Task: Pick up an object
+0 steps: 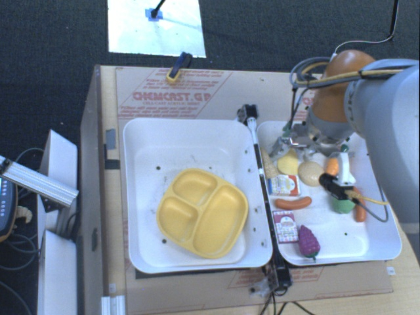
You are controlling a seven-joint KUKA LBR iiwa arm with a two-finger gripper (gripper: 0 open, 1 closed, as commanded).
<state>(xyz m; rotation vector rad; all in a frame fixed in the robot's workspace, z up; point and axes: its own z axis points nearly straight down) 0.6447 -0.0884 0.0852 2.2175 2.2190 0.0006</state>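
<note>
1. A glossy yellow plastic three-compartment tray lies in the smooth white left bin.
2. The right bin holds a knobbly purple grape bunch, a sausage and a pale egg shape.
3. The gripper hangs over the right bin's far end; whether it is clenched or released cannot be told.

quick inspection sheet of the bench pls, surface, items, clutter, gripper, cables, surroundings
surface: two white bins side by side, left bin, right bin, on printed board.
job's things: right bin holds toy foods: sausage, purple piece, cream egg shape, small cards.
clutter: yellow divided tray in left bin.
gripper: gripper low over right bin's far end.
cables: yellow cable across right bin.
surroundings: dark carpet, white sheet.
</note>
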